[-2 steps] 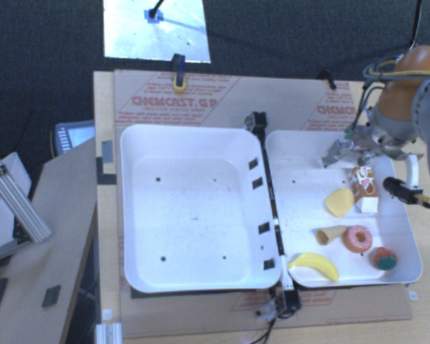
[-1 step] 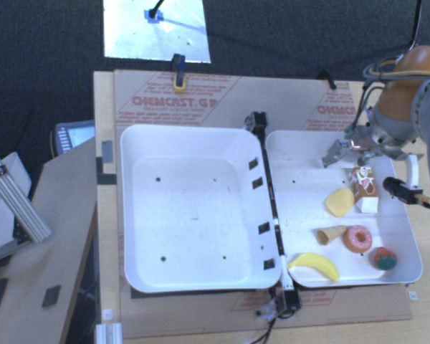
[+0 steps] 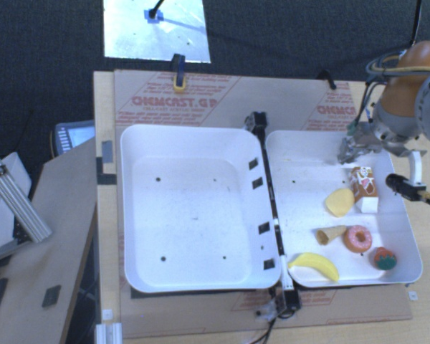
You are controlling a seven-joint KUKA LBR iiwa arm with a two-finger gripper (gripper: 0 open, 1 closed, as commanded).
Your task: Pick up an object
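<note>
Camera view: gripper (image 3: 348, 149) over right bin (image 3: 301, 165) far edge, grip state can't tell; nearest target is the small printed carton (image 3: 362, 180) just below it, beside the yellow disc (image 3: 339, 202). Carton looks light, stiff, a bit slick; pinch across the narrow flat sides, mid-height.

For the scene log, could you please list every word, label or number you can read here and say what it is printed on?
"CHEMCAST GP": red print on the brown protective sheet under the bins, left of centre.
"CHEMCAST": the same red print again at the sheet's right, partly cut off by the arm.
Smaller red lines around both logos: too blurred to read.
Small packet in the right bin: printed, but unreadable.
</note>
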